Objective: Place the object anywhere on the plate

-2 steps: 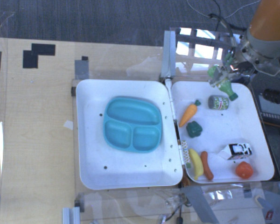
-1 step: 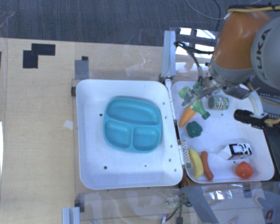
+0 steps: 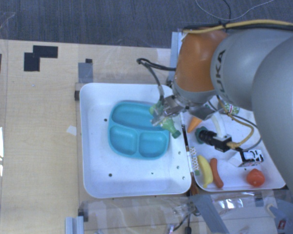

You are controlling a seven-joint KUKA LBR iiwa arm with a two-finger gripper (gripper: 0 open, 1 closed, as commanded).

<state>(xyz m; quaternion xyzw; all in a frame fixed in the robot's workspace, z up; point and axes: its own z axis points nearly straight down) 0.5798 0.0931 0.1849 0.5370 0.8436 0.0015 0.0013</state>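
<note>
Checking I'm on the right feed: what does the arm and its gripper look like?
A bulky grey arm with an orange band above the wrist and dark lettering on the grey shell. Black cables loop beside the wrist. The gripper is small, with a metallic look; its details are blurred.

The bench is being viewed from one fixed camera set above it, angled down at a slant. Both white bins are being taken in: the left bin [image 3: 132, 179] in full near the centre, the right bin [image 3: 244, 182] partly covered by the grey arm [image 3: 254, 52], which is looming large and close from the right.
</note>
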